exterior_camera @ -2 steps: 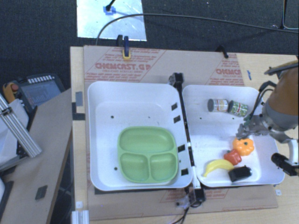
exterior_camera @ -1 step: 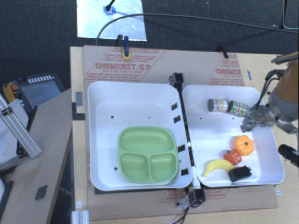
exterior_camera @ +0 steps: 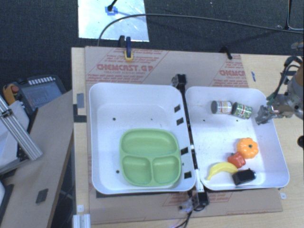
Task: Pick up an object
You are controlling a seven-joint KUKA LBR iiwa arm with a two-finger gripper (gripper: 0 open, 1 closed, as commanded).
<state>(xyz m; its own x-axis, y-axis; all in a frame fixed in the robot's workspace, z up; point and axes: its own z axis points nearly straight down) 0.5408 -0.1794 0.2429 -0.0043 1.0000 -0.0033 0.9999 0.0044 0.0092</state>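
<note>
In the right bin (exterior_camera: 209, 127) lie two small cans: one with a dark lid (exterior_camera: 221, 107) and one with a green label (exterior_camera: 242, 110), end to end near the back. Toward the front sit an orange pumpkin (exterior_camera: 247, 147), a red piece (exterior_camera: 238, 159), a yellow banana (exterior_camera: 220, 169) and a black block (exterior_camera: 243, 176). My gripper (exterior_camera: 264, 115) hangs at the right bin's right rim, just right of the green-label can, with nothing seen between its fingers.
The left bin (exterior_camera: 104, 108) holds a green divided plate (exterior_camera: 149, 156). A black divider clip strip (exterior_camera: 186, 132) runs between the bins. A teach pendant (exterior_camera: 40, 93) and metal rail (exterior_camera: 19, 132) lie on the side table at left.
</note>
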